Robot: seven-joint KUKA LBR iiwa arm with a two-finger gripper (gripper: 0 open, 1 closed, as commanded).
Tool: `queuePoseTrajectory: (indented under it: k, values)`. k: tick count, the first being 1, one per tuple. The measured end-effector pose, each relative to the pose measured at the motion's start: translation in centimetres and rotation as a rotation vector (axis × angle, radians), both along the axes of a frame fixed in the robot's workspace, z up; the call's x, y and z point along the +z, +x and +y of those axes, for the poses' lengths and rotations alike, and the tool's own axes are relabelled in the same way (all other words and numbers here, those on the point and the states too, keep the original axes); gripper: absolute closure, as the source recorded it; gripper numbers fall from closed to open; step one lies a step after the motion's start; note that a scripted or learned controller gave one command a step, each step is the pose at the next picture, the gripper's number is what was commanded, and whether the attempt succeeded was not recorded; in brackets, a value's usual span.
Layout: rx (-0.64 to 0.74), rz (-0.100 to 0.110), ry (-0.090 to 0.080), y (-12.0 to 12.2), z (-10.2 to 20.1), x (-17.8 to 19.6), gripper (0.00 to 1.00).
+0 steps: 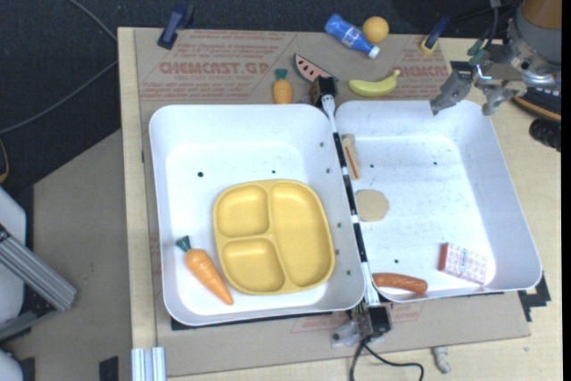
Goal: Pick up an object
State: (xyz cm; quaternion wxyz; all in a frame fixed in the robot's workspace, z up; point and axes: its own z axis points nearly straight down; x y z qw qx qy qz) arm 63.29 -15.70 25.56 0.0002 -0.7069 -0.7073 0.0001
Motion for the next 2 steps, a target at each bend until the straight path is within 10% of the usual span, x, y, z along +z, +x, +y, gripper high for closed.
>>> queuePoseTrajectory:
  k: [1,2]
  values:
    - [-0.001,0.003,0.000,-3.5,-3.7,-15.9,0.00]
    - [-0.001,0.002,0.001,-11.2,-0.2,-17.2,0.00]
